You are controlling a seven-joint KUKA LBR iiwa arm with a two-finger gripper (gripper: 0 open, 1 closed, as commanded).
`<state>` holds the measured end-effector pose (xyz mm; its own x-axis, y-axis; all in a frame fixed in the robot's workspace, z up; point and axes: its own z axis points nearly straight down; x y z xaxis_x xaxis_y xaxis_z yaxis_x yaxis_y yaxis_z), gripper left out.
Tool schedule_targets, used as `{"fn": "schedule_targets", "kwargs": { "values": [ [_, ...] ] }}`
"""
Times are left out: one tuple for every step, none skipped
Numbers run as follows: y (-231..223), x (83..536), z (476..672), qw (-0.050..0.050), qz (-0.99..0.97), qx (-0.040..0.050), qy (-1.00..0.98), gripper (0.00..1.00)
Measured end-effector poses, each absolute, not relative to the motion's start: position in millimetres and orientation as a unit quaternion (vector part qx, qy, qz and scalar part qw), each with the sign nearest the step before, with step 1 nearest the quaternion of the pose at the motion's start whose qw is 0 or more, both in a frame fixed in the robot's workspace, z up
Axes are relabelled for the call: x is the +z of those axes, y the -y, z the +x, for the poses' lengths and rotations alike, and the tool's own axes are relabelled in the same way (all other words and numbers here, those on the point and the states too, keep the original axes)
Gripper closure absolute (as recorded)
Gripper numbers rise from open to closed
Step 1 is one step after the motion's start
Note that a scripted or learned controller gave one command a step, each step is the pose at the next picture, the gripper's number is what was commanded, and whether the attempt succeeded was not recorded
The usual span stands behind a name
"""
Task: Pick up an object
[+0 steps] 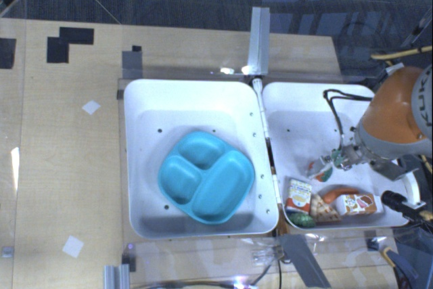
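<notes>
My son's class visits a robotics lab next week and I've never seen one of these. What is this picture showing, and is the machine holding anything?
One camera, fixed above a wooden bench, looks down at a slant. On it sit two shallow white bins side by side. The left bin holds a blue divided plate. The right bin holds small packets heaped at its near edge. The grey and orange shape at the right is the robot arm, reaching in. Its claw hangs low over the right bin, just above the packets. It is too small to tell whether it holds anything.
</notes>
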<state>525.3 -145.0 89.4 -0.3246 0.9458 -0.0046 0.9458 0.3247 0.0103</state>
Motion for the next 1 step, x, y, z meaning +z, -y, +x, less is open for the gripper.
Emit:
{"fn": "schedule_targets", "kwargs": {
  "values": [
    [145.7, 102.1, 528.6, 0.011, 0.581, 0.0044, -0.814, 1.00]
  ]
}}
